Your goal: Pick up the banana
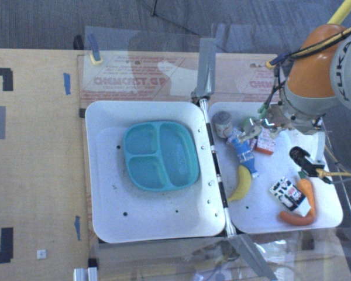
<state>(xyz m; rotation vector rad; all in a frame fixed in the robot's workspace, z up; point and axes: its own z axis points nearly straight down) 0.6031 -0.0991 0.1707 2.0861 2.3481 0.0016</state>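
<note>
I find the banana (pixel 242 184) lying in the right bin (pixel 330 215), near its left wall, just below a blue packet (pixel 244 150). I judge it light, soft and curved; best taken across its middle. The gripper (pixel 268 119) hangs above the clutter. Cardboard behind reads roughly "CHEMCAST GP".

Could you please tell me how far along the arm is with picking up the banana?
Done: nothing yet; the banana lies on the floor of the right bin. In hand: the gripper is over that bin's far part, beyond the banana. Left: reach, grasp and lift.
</note>
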